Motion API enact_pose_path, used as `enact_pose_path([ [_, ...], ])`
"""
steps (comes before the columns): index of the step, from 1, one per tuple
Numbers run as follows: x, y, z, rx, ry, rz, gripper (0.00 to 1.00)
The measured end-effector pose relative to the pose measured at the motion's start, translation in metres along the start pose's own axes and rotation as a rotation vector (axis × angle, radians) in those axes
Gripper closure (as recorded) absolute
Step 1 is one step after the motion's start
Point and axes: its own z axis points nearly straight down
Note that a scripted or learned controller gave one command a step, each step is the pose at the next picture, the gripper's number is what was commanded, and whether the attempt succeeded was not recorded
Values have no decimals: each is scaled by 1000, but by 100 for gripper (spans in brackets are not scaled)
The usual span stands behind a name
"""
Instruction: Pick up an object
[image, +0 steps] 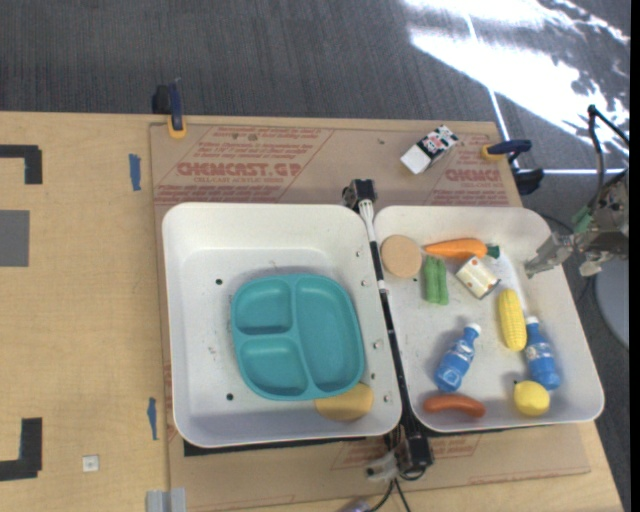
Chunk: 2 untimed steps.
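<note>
Two blue bottles (457, 362), one corn cob (511, 318) and one carrot (456, 248) share the right bin (590, 385); the hand's (545, 258) grip is unclear.

Cardboard sheet (250, 165) under both bins, clamps at its back corners: orange-tipped one (170, 105) left, blue one (505, 150) right. Small cow-print carton (429, 149) lies near back right corner (on its side).

Two smooth white plastic bins (190, 300) sit on a matt, wood-toned tabletop (70, 330). A glossy teal plastic tray (297, 335) lies on printed brown cardboard's (240, 170) neighbour.
</note>
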Motion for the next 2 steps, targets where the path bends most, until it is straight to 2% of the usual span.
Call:
enact_pose_path([
  [1, 54, -33, 139, -3, 0, -121, 0],
  [2, 54, -32, 129, -8, -2, -120, 100],
])
